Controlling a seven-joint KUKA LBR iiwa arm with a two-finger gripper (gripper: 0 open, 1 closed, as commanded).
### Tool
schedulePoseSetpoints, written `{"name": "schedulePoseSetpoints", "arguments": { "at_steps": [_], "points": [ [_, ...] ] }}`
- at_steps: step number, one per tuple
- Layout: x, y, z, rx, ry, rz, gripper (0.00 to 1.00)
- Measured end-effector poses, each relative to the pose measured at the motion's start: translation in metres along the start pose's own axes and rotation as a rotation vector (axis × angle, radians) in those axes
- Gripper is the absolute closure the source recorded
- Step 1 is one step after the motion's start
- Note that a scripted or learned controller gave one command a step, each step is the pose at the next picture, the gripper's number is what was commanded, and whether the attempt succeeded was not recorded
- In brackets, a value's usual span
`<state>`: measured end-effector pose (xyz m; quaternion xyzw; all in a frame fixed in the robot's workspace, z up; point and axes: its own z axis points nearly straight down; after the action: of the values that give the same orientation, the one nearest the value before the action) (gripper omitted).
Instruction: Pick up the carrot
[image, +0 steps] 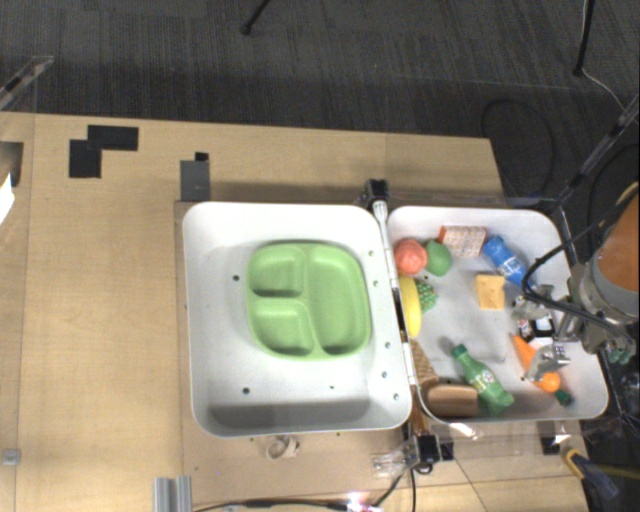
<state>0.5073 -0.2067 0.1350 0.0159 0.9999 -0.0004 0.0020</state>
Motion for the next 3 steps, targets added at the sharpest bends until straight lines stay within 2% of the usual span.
{"name": "schedulePoseSetpoints", "arguments": {
  "at_steps": [1, 2, 3],
  "points": [
    [-0.028, 0.002, 0.045, 0.002, -0.013, 0.232, 0.00],
    [-0.002, 0.003, 0.045, -0.001, -0.017, 0.325, 0.00],
    [-0.006, 0.003, 0.032, 0.001, -0.026, 0.319, 1.00]
  ]
}}
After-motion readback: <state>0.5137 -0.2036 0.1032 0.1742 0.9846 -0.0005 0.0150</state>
